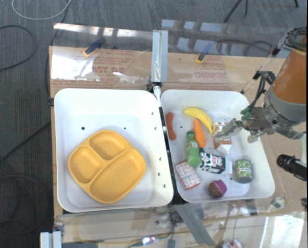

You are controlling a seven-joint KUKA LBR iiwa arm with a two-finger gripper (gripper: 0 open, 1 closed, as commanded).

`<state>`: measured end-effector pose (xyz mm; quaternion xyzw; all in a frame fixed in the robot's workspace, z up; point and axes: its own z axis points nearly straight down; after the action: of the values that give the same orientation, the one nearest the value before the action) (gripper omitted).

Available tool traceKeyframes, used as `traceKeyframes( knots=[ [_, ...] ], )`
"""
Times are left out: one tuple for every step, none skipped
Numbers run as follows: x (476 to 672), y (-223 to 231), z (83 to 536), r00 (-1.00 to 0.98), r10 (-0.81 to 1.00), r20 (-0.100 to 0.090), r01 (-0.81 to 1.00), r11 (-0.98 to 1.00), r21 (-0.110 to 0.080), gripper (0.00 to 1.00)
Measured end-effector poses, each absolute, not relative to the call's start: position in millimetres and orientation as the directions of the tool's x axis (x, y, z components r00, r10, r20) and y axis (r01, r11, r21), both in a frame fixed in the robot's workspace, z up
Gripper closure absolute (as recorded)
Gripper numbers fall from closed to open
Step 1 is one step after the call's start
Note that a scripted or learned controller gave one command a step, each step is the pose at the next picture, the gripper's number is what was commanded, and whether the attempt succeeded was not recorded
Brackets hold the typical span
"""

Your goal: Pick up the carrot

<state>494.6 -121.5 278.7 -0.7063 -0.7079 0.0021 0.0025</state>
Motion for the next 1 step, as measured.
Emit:
traceKeyframes(
  knots=[
    [599.5,-113.4,154.8,0.108,0.994,-0.001,0.994,-0.108,-0.007,0.00]
  ],
)
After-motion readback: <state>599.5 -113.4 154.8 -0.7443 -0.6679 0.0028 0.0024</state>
